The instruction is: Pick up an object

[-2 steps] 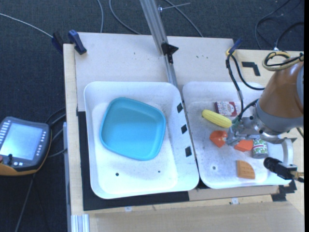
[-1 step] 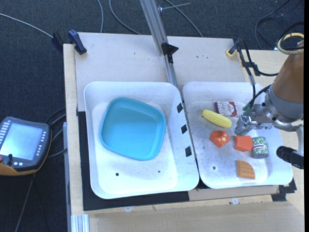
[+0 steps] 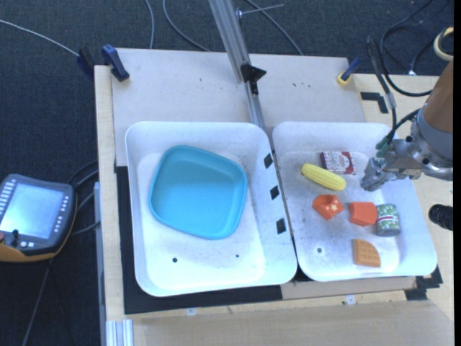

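Nearest the lower edge of the frame, in the right bin (image 3: 425,254), lies a flat orange wedge (image 3: 366,253) with a ridged, waffle-like face. Just above it sit a boxy orange-red block (image 3: 363,213) and, touching its right side, a small green-labelled can (image 3: 387,220) lying tilted. Left of the block is a lumpy red-orange piece (image 3: 328,207). Higher up, a smooth yellow banana-shaped toy (image 3: 323,177) lies slantwise, with a red and white packet (image 3: 337,162) just behind it. The grey metal gripper (image 3: 374,176) hangs at the right of the frame over the bin's upper right part, near the packet; whether it is open or closed cannot be told. The left bin (image 3: 140,193) holds a glossy blue square plate (image 3: 199,191) with rounded corners. Both bins rest on a pale counter (image 3: 187,85).
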Controlling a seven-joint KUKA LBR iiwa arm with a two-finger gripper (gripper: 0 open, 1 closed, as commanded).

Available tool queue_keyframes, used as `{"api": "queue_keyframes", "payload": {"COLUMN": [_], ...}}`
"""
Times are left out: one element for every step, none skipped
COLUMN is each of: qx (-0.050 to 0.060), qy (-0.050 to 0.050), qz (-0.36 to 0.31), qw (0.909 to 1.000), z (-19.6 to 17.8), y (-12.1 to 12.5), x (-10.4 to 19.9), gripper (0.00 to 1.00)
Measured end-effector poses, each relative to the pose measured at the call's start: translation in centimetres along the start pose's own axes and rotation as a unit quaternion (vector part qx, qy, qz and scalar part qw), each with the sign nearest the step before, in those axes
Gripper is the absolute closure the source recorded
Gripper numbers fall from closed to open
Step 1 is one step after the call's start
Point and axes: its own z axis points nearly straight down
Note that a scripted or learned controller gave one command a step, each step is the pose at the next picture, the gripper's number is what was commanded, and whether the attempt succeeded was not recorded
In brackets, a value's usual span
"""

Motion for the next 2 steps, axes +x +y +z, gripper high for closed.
{"api": "queue_keyframes", "payload": {"qx": [0.002, 0.003], "qy": [0.001, 0.001], "qz": [-0.002, -0.002], "qw": [1.0, 1.0], "z": [0.3, 1.6], "y": [1.6, 3.9], "x": [5.4, 10.6], "gripper": [1.0, 1.0]}}
